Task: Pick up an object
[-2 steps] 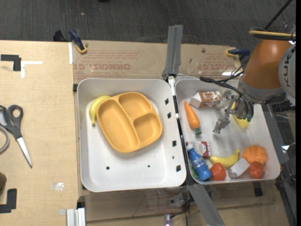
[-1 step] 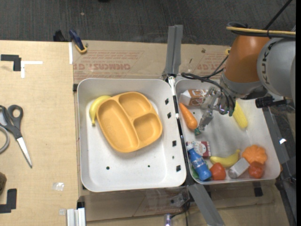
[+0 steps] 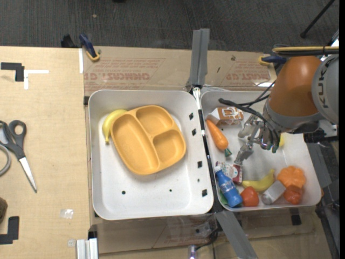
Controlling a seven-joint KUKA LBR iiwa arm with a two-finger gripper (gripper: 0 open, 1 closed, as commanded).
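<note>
Although the task names no single object, the camera view puts the gripper (image 3: 243,154) over the right bin (image 3: 308,161), in the right-centre of the frame, with its fingers pointing down and left toward the bin's lower-left corner. The fingers look slightly parted with nothing between them, so I judge it to be holding nothing.

The nearest candidates lie just below and left of the tips: a small red and white packet (image 3: 235,171), and under it a blue bottle (image 3: 228,189) whose long axis runs from upper left to lower right along the bin's left wall. A carrot (image 3: 217,135) lies up and left of the gripper, slanting the same way, and a brown carton (image 3: 230,115) sits above it near the top wall.

To the lower right are a small banana (image 3: 260,181), a red tomato (image 3: 250,197), a grey block (image 3: 274,192) and an orange toy (image 3: 292,178), crowded close together; that crowding could hamper a clean grasp there.

The left bin (image 3: 108,198) holds a divided yellow plate (image 3: 146,139) with a second banana (image 3: 110,122) tucked at its upper-left edge, well apart from the arm. Scissors (image 3: 19,150) lie on the bench at far left
</note>
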